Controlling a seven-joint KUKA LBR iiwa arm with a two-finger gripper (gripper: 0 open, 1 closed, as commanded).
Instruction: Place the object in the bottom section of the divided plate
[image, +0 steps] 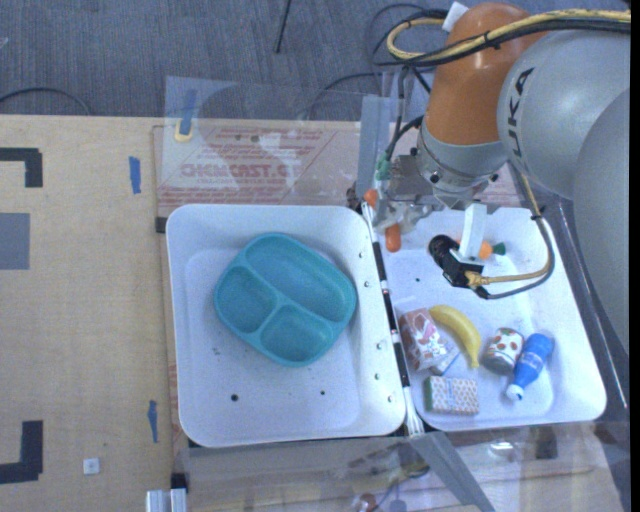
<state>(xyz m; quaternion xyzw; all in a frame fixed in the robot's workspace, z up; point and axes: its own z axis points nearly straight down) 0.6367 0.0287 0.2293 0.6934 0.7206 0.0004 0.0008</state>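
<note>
A teal divided plate (285, 297) with three sections lies in the left bin (200, 400), nothing in it. My gripper (398, 212) hangs over the far left corner of the right bin (580, 395), close to the wall between the bins. A small orange piece (393, 238) shows just below the gripper; I cannot tell whether it is held or lying in the bin. A yellow banana (457, 329) lies in the middle of the right bin.
The right bin also holds a patterned pouch (425, 339), a checked box (452, 395), a small can (503, 349), a blue bottle (529, 363) and an orange and green piece (488, 248). A black cable fitting (452, 260) hangs from the wrist.
</note>
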